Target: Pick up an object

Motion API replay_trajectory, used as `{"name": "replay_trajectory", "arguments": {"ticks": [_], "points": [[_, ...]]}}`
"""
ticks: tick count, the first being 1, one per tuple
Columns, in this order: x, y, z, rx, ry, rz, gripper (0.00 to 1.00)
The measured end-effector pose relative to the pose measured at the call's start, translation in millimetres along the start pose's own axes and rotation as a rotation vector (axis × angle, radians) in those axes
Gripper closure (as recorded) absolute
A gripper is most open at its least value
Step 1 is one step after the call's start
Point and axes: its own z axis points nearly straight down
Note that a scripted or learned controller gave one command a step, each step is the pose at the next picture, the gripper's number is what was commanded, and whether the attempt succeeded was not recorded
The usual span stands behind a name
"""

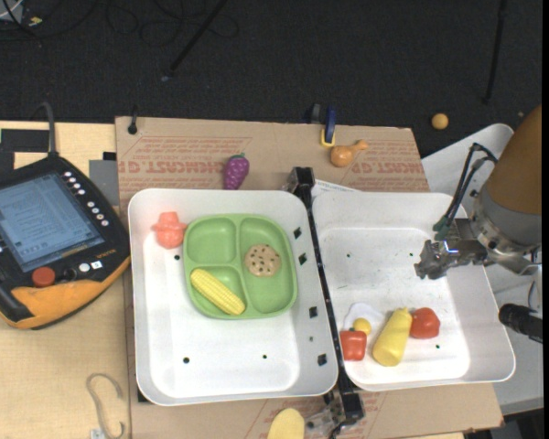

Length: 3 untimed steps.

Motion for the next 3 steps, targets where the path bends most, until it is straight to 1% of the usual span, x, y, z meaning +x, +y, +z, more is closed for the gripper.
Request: {"name": "replay_trajectory", "arguments": {"ticks": [1, 2, 3], "points": [[60, -2, -3, 0.000, 0.000, -0.001, 1.00], [112, -12, 13, 0.003, -0.001, 0.000, 1.00], [154, -19, 13, 0.002, -0.001, 0.001, 1.00]]}}
